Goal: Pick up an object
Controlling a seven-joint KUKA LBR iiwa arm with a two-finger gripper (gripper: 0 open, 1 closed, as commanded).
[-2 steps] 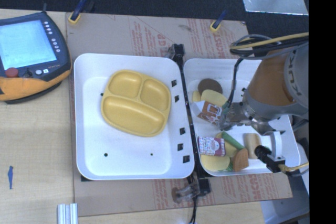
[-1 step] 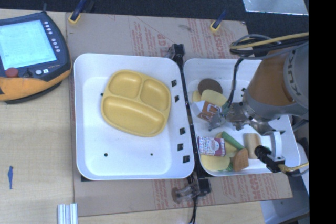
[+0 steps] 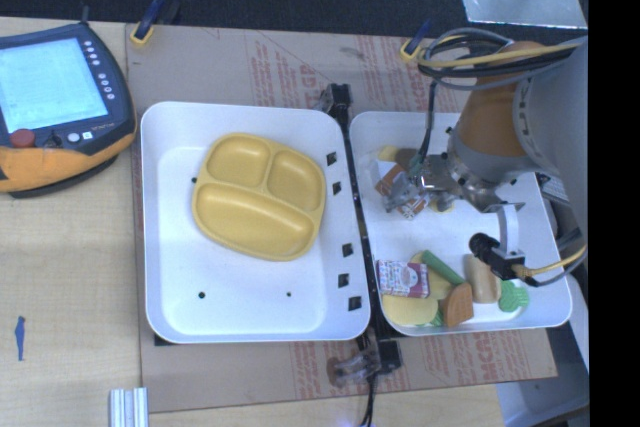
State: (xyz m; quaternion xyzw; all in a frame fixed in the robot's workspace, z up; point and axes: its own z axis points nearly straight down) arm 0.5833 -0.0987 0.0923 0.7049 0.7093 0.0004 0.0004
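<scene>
My gripper (image 3: 408, 195) is low in the upper left part of the right bin (image 3: 530, 320), reaching in from the right under the grey arm with its orange band (image 3: 490, 120). A small brown and orange object (image 3: 388, 179) lies right against the gripper's left side; contact between them is unclear. A dark item (image 3: 405, 158) sits just behind it. Toys are piled along the bin's near edge: a pink packet (image 3: 401, 277), a green stick (image 3: 440, 269), a yellow piece (image 3: 408, 311), an orange piece (image 3: 458, 305), a tan piece (image 3: 483, 281) and a green piece (image 3: 514, 298).
A yellow divided plate (image 3: 260, 195) lies in the left bin (image 3: 180, 305). Black clips (image 3: 347, 250) line the wall between the bins. A teach pendant (image 3: 55, 100) rests on the bench at far left. Cables (image 3: 470, 50) loop above the arm.
</scene>
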